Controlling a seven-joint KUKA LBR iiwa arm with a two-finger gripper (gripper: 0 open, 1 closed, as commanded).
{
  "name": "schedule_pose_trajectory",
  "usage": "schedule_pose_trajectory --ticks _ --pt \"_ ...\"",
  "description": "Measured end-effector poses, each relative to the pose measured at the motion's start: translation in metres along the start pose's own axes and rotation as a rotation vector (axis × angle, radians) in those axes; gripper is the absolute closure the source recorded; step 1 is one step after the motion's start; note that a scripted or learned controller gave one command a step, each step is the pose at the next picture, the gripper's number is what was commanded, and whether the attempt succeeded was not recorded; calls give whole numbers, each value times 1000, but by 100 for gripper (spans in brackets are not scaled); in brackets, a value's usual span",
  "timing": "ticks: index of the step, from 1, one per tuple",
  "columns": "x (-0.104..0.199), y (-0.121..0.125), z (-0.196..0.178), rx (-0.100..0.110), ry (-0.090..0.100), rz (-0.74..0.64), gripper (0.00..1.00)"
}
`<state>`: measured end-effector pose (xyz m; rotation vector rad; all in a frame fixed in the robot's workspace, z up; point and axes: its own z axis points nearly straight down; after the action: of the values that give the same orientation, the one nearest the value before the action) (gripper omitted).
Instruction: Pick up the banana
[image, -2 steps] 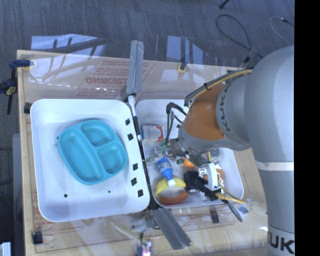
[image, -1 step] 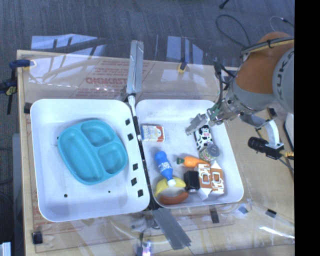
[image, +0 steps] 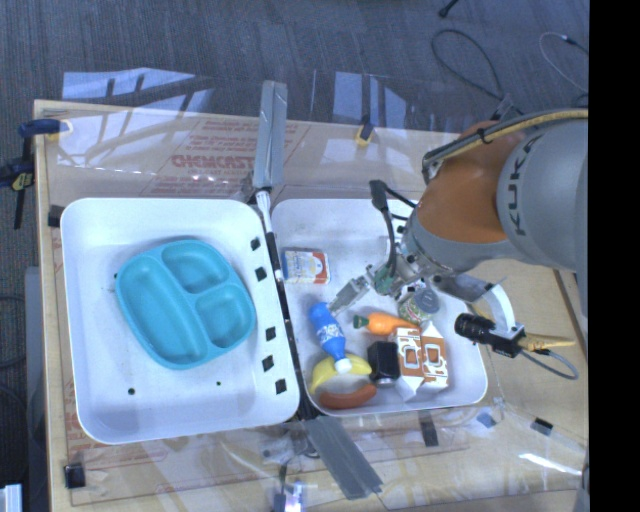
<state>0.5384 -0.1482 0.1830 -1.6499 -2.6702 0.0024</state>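
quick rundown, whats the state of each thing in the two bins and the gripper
blue tray: flat in left bin, compartments bare
banana: lying in right bin, not gripped
blue bottle: on its side, touching banana
sausage: lying against banana
small carton: flat, apart from the pile
gripper: above right bin, holding nothing

yellow banana (image: 326, 374), blue bottle (image: 327, 332), turquoise plate (image: 185, 300)

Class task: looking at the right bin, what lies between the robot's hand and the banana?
In the camera view, a blue bottle lies between the hand and the banana, its white cap end touching the banana.
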Motion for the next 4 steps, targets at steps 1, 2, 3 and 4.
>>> schedule_pose_trajectory --ticks 1,2,3,4 --pt "7 -66 73 0 1 -94 0" --pt "6 -65 63 -1 0 -100 100" --pt "6 -65 63 -1 -1 -100 0" --pt "8 -58 92 1 3 74 0"
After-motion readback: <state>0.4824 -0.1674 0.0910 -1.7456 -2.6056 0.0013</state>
